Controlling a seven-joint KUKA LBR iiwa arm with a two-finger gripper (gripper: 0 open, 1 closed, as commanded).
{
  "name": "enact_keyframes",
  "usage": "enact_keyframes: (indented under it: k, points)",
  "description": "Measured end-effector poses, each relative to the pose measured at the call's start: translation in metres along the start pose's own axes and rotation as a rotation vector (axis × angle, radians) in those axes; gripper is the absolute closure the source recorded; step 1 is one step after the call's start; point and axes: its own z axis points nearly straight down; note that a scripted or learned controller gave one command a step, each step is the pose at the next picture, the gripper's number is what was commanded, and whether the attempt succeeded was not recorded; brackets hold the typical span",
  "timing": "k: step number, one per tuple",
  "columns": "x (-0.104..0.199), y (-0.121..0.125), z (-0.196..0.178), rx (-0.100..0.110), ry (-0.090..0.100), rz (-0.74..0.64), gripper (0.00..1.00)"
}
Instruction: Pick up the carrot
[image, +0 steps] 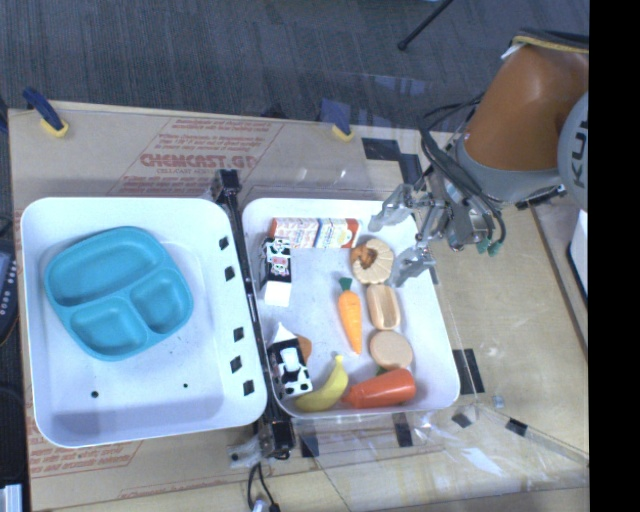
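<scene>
A grey arm with a glossy orange band reaches in from the right, ending in a metal two-finger gripper (400, 240) that hangs over the upper right corner of the right bin (440, 345). Its fingers are spread wide apart, with nothing between them.

The carrot (350, 314) lies below the gripper and slightly left — a smooth orange cone with a small green top, tip pointing toward the bin's near edge. It rests on the white plastic floor, apart from the fingers.

Just under the lower finger sits a round tan pastry (372, 259). Below that lie an oblong bun (383, 305), just right of the carrot, and a round bread roll (390, 349). Further down, a red-orange pepper (380, 388) touches a curved yellow banana (325, 387).

Left of the gripper a flat carton (312, 232) lies along the bin's far wall, with a black-and-white milk box (277, 263) below it. A second such box (291, 368) sits near the banana.

Well to the left, the other bin (60, 420) holds a blue three-compartment plate (115, 290) — smooth, with rounded corners.
</scene>
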Motion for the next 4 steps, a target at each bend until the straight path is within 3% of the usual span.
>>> enact_keyframes:
  k: [1,2,3,4]
  points:
    - [0.005,0.027,0.166,-0.006,0.014,0.017,0.00]
    - [0.044,0.067,0.179,-0.003,0.001,-0.047,0.00]
    - [0.042,0.068,0.168,-0.002,-0.002,-0.055,1.00]
    - [0.066,0.070,0.129,-0.002,0.002,0.045,1.00]
